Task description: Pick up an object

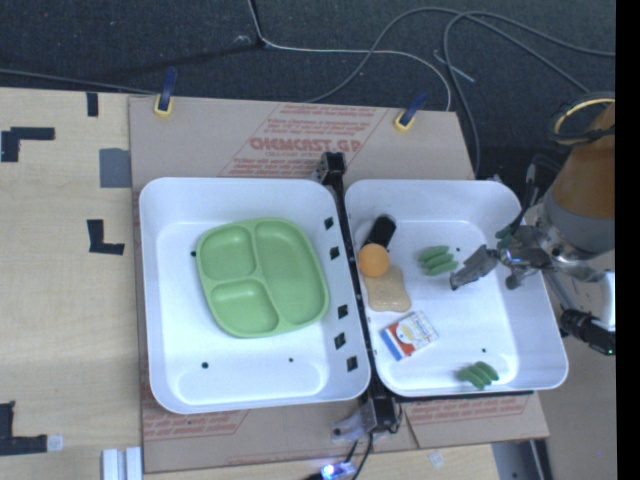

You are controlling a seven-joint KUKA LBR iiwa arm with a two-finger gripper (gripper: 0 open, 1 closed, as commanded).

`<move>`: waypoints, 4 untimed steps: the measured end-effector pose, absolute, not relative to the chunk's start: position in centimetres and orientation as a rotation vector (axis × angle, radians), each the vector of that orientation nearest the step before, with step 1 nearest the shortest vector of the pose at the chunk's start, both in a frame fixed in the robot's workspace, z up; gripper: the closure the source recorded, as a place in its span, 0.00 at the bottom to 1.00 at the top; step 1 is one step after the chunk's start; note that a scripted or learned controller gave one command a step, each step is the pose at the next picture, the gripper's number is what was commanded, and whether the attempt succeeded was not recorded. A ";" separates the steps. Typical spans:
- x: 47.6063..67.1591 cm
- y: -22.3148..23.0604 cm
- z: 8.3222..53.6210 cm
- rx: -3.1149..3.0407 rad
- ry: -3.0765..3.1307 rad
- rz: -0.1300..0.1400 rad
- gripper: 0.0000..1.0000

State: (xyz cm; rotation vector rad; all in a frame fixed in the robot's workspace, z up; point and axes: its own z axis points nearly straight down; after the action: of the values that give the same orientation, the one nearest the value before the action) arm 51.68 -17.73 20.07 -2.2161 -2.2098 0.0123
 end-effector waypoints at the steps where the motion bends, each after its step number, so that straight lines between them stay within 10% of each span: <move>1: 52.0 -17.7 20.7 -2.220 -2.221 0.002 0.00; 3: 51.6 -17.4 9.2 -2.224 -2.220 0.000 0.00; 4: 51.7 -17.3 10.4 -2.222 -2.224 -0.002 1.00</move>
State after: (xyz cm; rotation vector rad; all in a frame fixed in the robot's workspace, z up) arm 51.72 -17.32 10.44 -2.2220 -2.2242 -0.0023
